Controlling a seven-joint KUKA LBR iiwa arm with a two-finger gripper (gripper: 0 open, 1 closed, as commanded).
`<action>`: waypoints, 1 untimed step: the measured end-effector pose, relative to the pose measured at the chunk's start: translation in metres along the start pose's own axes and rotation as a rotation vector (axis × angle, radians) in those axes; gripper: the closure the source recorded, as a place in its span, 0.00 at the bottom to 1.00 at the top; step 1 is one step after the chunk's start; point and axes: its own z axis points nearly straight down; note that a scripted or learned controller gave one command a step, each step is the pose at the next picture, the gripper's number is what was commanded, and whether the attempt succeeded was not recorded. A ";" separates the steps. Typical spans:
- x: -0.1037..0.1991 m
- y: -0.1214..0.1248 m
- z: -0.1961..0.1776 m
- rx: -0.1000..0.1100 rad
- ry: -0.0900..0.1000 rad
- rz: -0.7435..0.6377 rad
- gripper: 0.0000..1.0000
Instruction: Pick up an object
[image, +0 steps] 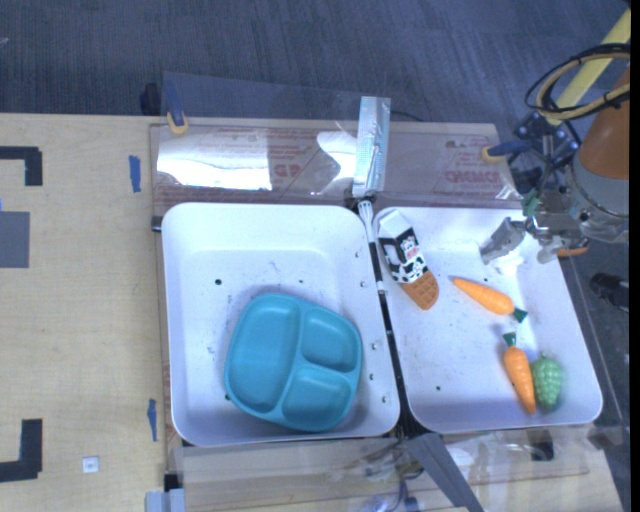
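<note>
R bin (590, 400) centre free; carrots (484, 296) flank.

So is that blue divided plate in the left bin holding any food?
Empty. The blue divided plate lies flat in the left bin, and all its compartments show bare blue plastic with nothing in them.

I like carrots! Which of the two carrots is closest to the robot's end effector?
The upper carrot, lying slantwise near the middle of the right bin, is closest to the end effector. The other carrot lies lower, beside the green toy.

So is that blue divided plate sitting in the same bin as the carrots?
No, the blue plate lies in the left bin, while both carrots lie in the right bin.
</note>
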 end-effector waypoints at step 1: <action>-0.029 0.008 0.132 -0.008 -0.003 -0.126 0.00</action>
